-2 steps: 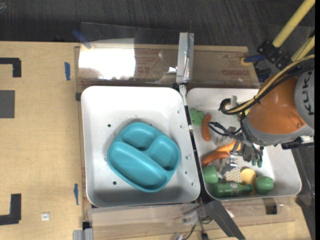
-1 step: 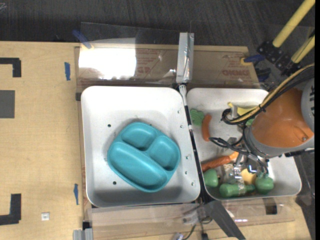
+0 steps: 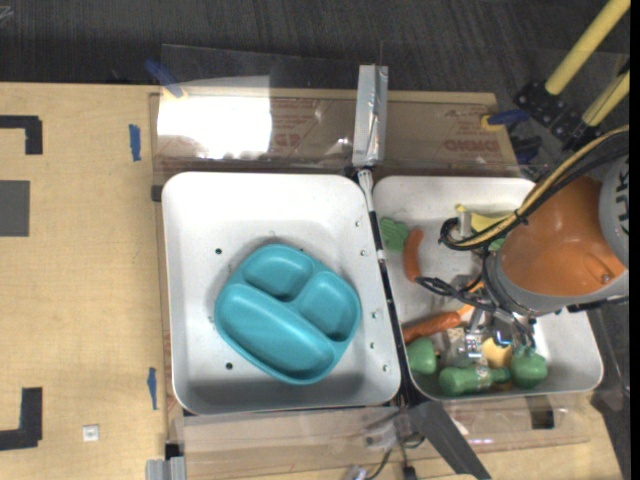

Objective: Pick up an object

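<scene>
The right bin [image 3: 430, 200] holds small toy foods. Near its front lie several green pieces [image 3: 422, 357] [image 3: 467, 378] [image 3: 530, 368], and an orange carrot-like piece [image 3: 432, 325] lies to their left. Further back are a green piece [image 3: 394, 234] and an orange-red piece [image 3: 411, 254]. A yellow piece [image 3: 490, 220] lies at the back, partly under the arm. My gripper [image 3: 487, 340] is down among the front pieces, just above the green ones. A small yellow piece [image 3: 494, 348] sits by its tip. The arm's orange band [image 3: 560, 243] hides much of the bin's right side.
The left bin [image 3: 190, 268] holds a teal divided tray [image 3: 288, 311] with three compartments. A metal divider [image 3: 368, 113] stands behind the wall between the bins. Cables [image 3: 530, 203] loop over the right bin. Yellow-handled tools [image 3: 590, 33] lie at the back right.
</scene>
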Controlling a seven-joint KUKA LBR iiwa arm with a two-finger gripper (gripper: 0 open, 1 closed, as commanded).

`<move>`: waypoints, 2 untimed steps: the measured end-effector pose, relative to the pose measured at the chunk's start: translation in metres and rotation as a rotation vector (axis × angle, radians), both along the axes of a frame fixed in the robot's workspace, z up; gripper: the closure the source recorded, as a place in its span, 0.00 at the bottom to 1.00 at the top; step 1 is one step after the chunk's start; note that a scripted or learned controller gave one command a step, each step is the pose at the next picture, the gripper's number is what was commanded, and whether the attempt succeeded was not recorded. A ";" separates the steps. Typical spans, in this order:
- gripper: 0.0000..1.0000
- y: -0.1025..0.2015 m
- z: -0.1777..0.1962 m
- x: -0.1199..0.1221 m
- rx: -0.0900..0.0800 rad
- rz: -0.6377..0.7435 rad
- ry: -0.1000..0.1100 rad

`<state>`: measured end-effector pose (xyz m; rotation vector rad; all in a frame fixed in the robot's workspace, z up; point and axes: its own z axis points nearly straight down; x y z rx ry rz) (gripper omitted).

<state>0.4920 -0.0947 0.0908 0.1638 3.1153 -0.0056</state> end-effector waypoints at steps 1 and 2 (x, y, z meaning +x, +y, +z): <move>0.00 -0.002 -0.001 0.018 0.005 -0.034 0.010; 0.00 0.000 0.000 0.007 0.004 -0.038 0.003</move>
